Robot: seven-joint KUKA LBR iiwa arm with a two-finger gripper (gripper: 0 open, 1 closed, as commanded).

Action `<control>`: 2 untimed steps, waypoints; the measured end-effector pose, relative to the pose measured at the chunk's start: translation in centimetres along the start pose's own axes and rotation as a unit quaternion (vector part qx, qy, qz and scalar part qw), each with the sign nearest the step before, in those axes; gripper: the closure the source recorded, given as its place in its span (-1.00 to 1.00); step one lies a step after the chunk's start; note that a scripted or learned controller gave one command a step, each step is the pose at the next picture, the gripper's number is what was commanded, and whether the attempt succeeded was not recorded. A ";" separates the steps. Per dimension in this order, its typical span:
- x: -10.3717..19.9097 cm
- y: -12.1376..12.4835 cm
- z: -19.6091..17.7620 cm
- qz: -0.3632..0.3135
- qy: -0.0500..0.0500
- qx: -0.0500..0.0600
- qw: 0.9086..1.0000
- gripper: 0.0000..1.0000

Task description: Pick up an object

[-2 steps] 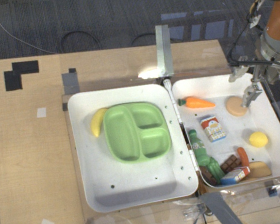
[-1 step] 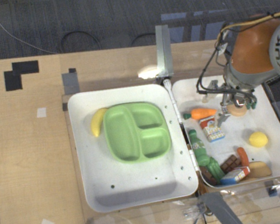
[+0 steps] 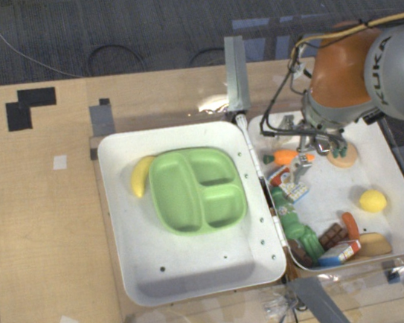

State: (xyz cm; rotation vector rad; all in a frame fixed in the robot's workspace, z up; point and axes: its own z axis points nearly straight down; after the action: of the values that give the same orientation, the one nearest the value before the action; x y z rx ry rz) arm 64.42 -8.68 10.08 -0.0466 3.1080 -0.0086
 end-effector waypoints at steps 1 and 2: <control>-2.0 -4.7 0.2 -0.041 0.001 -0.001 0.999 -1.00; -2.7 -0.9 0.4 0.041 0.015 0.002 0.999 -1.00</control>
State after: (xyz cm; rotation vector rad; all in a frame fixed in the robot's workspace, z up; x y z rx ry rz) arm 67.15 -9.46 9.76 0.0819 3.1369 -0.0146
